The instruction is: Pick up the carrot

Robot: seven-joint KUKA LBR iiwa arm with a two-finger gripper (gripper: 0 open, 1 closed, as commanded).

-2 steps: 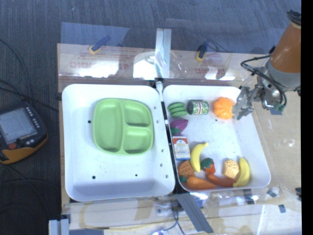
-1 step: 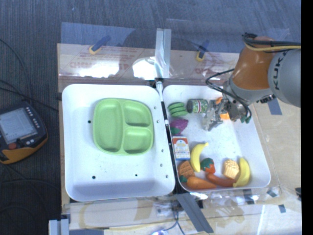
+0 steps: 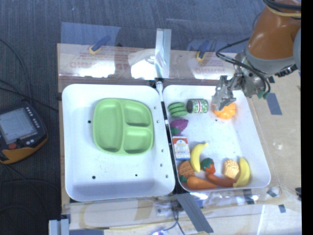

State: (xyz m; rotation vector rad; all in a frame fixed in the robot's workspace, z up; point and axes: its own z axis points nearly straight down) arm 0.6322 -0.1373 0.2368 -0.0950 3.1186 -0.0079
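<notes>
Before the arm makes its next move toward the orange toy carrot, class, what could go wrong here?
1. The gripper hangs over the orange fruit-like toy at the right bin's far end, so it might grab that instead.
2. The orange toy carrot lies at the near edge, wedged among the two yellow bananas and other toys; fingers could jostle the neighbours.

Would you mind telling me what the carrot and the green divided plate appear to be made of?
The carrot looks like moulded plastic toy food: uniform orange, smooth, slightly glossy. The green divided plate also seems plastic: one even lime colour, rounded moulded compartments, soft matte sheen. Neither can be confirmed by sight alone.
</notes>
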